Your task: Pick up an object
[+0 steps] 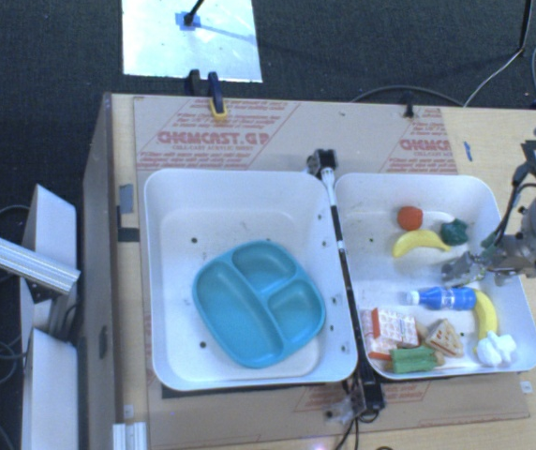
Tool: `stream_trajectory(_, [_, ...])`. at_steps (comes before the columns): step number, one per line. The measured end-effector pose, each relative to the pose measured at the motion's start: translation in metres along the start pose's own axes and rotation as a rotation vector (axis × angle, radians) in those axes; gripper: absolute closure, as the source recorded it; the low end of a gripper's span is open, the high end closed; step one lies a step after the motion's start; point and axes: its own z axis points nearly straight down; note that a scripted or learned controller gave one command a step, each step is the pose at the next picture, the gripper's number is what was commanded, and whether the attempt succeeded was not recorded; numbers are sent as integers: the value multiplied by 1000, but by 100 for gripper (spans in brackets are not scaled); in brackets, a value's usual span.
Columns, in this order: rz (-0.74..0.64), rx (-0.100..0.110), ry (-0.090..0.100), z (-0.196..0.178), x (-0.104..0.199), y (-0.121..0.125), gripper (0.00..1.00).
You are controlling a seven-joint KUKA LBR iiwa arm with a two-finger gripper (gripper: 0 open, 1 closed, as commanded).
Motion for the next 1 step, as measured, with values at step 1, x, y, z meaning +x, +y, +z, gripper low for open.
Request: stream_trajectory(1, [-1, -19, -9, 84, 6, 53, 0])
